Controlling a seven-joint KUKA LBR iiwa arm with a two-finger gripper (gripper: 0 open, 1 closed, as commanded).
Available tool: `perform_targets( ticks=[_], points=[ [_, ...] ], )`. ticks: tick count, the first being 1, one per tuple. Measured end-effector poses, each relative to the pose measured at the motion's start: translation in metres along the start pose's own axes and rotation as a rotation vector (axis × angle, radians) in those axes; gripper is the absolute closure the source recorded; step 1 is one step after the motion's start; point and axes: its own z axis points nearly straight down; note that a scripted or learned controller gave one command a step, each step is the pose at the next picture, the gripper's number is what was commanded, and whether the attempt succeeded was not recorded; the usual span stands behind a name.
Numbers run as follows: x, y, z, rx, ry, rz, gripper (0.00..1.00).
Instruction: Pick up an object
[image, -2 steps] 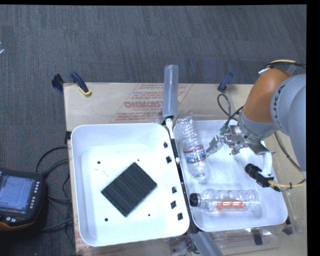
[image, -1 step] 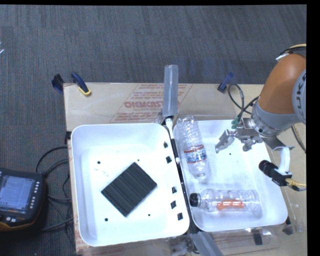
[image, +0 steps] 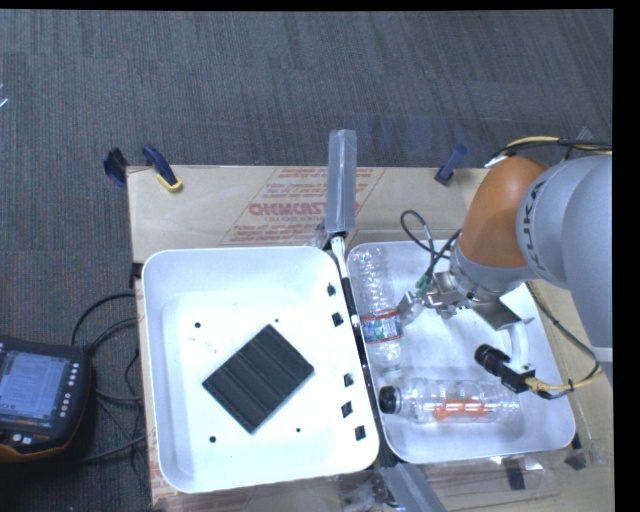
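Two clear plastic bottles lie in the right bin (image: 560, 420). One bottle (image: 375, 300), with a red and white label, lies lengthwise along the bin's left wall. The other bottle (image: 450, 402), with an orange label and a dark cap pointing left, lies across the bin's near side. A black ribbed pad (image: 259, 377) rests flat in the left bin (image: 160, 300). My gripper (image: 418, 300) reaches down into the right bin, just to the right of the labelled bottle and close to its side. Whether it touches the bottle is unclear.
The grey and orange arm (image: 520, 225) covers the right bin's far right corner. A black connector with a yellow cable (image: 505, 368) hangs over the bin near the lower bottle. A grey post (image: 341, 185) stands behind the divider. Blue clamps (image: 155, 165) hold the board's back edge.
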Motion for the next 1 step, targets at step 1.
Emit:
perform_targets(
  ticks=[1],
  points=[
    [0.0089,-0.1256,0.0007,-0.017,-0.003,-0.165,0.0]
  ],
)
